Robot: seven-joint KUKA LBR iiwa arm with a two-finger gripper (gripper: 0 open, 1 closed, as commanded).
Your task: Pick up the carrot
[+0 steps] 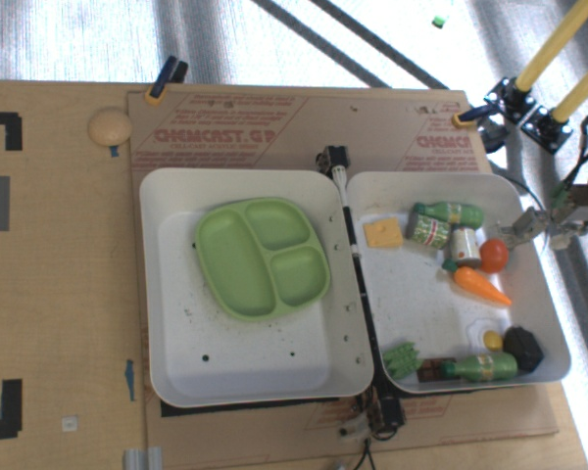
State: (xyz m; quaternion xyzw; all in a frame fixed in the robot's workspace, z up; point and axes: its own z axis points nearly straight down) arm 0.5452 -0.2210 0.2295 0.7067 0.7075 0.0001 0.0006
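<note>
Camera view: I log jaws [529, 225] at right bin [554, 302] rim, blurred; can't tell their state. Carrot [481, 284] lies beside tomato [494, 255], untouched.

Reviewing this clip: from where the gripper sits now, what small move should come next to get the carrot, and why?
Probably shift the gripper inward over the right bin and slightly toward the camera, stopping above the carrot before descending. The gripper sits at the bin's right rim, apart from the carrot. The tomato touches the carrot's far side, so approaching over its middle seems safest.
</note>
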